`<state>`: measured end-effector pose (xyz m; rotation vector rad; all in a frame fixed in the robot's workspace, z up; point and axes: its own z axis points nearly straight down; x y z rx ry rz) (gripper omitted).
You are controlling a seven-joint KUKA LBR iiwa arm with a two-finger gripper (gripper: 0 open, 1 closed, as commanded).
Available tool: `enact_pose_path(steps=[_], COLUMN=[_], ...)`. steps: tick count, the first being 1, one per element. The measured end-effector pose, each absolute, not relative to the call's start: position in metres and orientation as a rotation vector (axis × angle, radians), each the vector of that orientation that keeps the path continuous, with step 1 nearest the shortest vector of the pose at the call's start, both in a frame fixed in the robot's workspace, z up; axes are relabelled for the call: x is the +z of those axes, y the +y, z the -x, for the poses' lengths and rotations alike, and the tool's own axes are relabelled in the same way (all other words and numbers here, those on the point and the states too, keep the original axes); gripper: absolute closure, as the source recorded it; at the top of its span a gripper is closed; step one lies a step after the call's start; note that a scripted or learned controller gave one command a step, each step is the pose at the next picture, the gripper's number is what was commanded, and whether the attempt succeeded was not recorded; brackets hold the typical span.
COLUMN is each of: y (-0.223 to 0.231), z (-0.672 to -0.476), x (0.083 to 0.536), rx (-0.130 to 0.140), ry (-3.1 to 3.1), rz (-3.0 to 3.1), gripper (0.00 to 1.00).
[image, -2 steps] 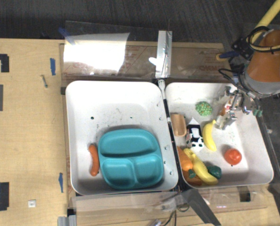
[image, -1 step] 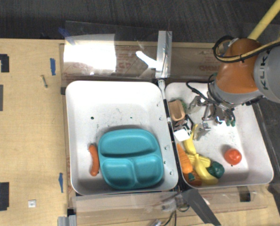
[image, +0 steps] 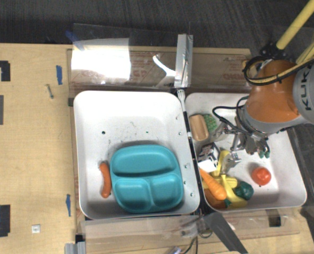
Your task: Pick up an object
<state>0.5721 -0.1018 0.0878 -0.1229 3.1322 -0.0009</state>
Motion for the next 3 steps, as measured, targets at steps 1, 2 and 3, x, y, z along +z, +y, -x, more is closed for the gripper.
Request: enact_pose_path(steps=[1,2,3], y=[-0.110,-0.122,-0.100], z=[-0.508,-0.588,-0.575], x=[0.091,0.088,0.088], rx=[-0.034,-0.003,-0.002], ry=[3.106,3.129,3.133], rz=[-0.011,0.099,-0.060], gripper=[0.00,0.00,0.00])
